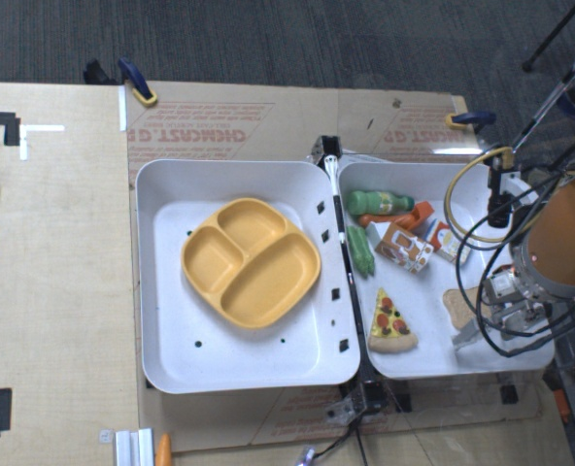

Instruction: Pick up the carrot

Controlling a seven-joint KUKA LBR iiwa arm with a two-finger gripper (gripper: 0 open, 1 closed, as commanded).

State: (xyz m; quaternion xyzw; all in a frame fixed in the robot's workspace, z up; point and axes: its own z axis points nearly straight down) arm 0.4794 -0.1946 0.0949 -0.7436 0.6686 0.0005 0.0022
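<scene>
Orange carrot (396,215) lies far among toys; gripper (506,311), grip state unclear, should approach from above, avoiding the carton (405,249).

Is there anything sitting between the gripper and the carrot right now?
Yes. The carrot lies at the far side of the right bin, partly under a small carton. That carton and a white packet sit between it and the gripper at the bin's right side.
</scene>
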